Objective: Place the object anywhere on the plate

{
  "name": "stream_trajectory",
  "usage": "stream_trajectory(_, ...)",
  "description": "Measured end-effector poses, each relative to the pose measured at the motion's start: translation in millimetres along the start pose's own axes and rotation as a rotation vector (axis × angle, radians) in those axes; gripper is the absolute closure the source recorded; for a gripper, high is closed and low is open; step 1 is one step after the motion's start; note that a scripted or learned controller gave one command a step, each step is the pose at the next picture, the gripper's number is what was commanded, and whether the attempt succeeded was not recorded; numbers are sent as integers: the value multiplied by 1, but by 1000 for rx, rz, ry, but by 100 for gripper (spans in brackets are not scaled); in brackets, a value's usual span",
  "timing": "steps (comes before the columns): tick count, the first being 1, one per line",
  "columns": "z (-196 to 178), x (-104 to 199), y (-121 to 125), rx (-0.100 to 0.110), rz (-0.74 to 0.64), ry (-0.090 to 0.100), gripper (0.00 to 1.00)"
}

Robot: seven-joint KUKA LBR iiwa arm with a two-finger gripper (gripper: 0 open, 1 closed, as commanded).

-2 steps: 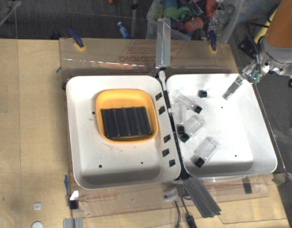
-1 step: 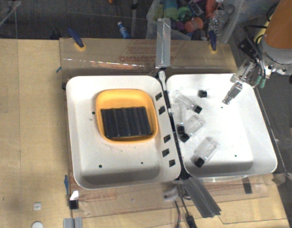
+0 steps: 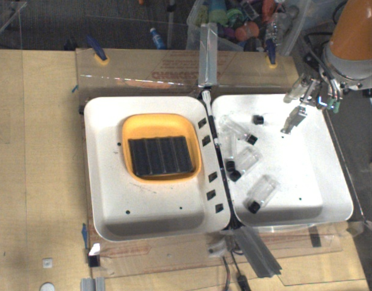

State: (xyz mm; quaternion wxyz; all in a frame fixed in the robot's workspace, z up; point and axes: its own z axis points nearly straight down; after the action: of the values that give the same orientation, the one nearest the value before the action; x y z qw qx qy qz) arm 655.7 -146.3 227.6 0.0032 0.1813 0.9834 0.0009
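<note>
The wooden surface (image 3: pixel 34 162) was seen carrying two shallow white bins side by side, the left bin (image 3: pixel 101 162) at nine o'clock and the right bin (image 3: pixel 319 180) at three o'clock. In the left bin lay the yellow plate (image 3: pixel 130 126), with a dark ribbed block (image 3: pixel 160 156) resting across its middle. The arm (image 3: pixel 355 29) was pictured at two o'clock, its pincer (image 3: pixel 293 119) hanging over the upper part of the right bin; nothing was seen between the fingers, and how far they were parted could not be told.

The objects to be moved, several clear vials with black caps (image 3: pixel 252 162), were scattered near the right bin's left wall, toward the centre of the view. A miss was judged likely: the clear bodies were hard to make out against the white floor, and the vials lay close together, so a neighbour could be nudged. The ribbed block left little bare plate, so a rolling vial might be lost off it. The raised divider (image 3: pixel 217 162) between the bins stood in the carry path. A box of coloured clutter (image 3: pixel 246 5) sat at twelve o'clock.
</note>
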Motion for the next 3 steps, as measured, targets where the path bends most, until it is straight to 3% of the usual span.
stream_trajectory(1,-5,-5,-6,-1,-315,-3,0)
stream_trajectory(2,39,-10,-18,-2,-729,2,0)
stream_trajectory(3,-10,-36,-58,0,-845,-5,0)
